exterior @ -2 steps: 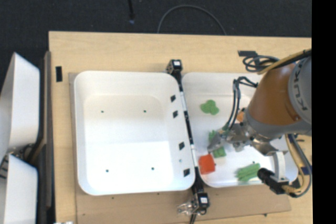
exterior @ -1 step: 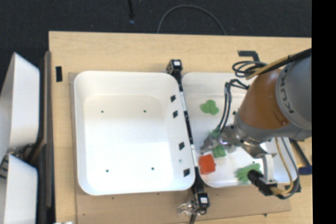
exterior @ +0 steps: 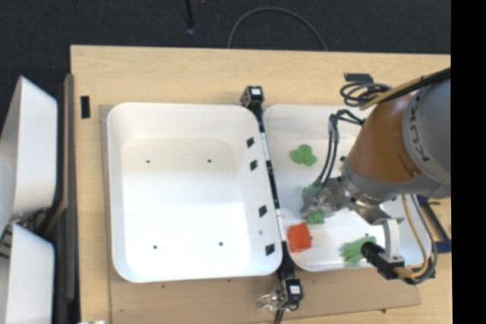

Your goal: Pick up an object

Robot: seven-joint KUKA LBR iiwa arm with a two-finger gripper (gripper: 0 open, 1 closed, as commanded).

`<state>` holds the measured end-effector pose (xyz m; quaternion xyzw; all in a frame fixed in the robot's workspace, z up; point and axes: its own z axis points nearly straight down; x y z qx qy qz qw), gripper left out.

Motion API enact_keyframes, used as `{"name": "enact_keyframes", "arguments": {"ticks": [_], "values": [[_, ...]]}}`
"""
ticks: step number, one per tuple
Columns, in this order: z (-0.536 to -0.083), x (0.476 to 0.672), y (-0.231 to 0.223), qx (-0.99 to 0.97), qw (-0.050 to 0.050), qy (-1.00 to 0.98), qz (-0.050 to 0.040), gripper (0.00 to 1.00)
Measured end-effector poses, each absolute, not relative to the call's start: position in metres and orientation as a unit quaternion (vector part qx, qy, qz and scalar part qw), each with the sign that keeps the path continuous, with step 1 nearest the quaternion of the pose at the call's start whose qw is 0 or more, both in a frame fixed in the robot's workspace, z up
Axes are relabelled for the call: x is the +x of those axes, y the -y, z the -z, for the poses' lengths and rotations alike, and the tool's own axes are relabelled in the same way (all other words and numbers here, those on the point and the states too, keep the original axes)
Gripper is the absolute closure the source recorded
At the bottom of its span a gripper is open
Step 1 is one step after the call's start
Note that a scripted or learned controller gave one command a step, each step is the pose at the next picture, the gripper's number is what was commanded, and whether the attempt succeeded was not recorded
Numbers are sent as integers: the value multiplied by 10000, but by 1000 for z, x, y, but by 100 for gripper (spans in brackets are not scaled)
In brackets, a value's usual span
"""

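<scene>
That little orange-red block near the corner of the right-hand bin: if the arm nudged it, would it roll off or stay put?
The red block looks boxy with flat faces, so it would probably slide, not roll. It seems small and solid, so likely light and stiff. It sits close to the right bin wall, which may stop it and could crowd a grab.

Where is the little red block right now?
The red block sits in the right bin, near its front left corner by the divider. It lies just below the end effector and a green piece.
</scene>
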<state>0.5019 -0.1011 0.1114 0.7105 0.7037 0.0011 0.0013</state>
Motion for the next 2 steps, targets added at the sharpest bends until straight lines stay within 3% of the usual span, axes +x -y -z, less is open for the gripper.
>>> {"name": "enact_keyframes", "arguments": {"ticks": [1,2], "values": [[-208,624,51,7034,75,-7108,-64,100],[-201,624,-64,7022,-6,-7119,-21,100]]}}
